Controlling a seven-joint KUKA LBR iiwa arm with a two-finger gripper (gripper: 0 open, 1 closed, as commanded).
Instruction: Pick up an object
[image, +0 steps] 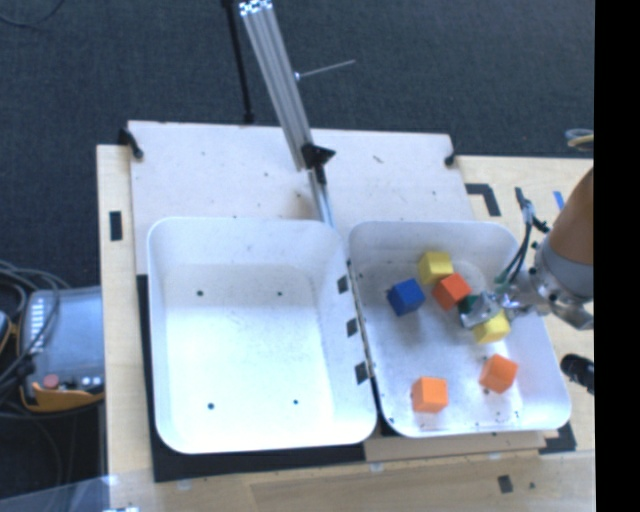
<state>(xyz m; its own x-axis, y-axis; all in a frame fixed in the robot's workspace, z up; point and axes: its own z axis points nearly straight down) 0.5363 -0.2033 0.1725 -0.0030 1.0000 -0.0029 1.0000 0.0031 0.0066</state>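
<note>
Blocks sit scattered in the right bin (540, 400), and I count six of them from my seat at the remote station. A yellow block (434, 266) lies toward the far side, touching a red-orange block (451, 290) just beside it. A blue block (405, 297) rests to their left, nearer the divide between the bins. Two orange blocks lie toward the near edge: one (430, 393) near the middle of the bin, the other (498, 373) further right. A second yellow block (492, 326) lies right at the tip of the gripper (478, 312), with something small and green just beside it. I see the arm (565, 265) reaching in from the right, its gripper low over the bin floor against that yellow block. I cannot tell how wide the pincer stands, nor whether it has hold of the block or merely touches it. On my left, the left bin (170, 300) adjoins the right one.
</note>
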